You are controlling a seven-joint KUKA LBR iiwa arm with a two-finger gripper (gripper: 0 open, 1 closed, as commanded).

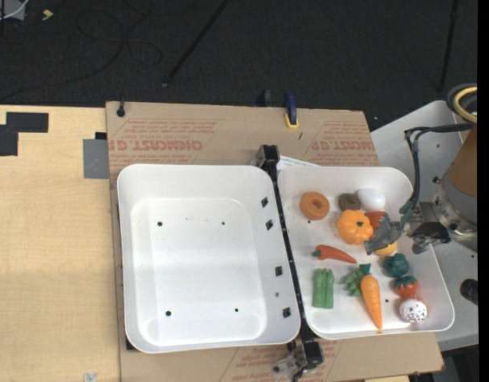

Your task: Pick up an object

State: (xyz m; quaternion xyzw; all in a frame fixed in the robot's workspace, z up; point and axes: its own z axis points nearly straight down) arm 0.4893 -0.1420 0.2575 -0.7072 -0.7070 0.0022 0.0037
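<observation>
Task incomplete: no object is lifted. All items lie in the right bin (426, 313): orange ring (314, 205), small pumpkin (355, 227), red chilli (334, 253), green piece (322, 287), carrot (371, 298). The pincer (385, 237) sits low just right of the pumpkin. I cannot tell its opening, nor whether it grips anything. Grasp and lift remain outstanding.

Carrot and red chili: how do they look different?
The carrot is orange, fat and has a green leafy top, pointing down the bin; the chili is red, thinner, smaller, and lies sideways. The carrot lies below the chili. Both are long, pointed toy veggies in the right bin.
</observation>
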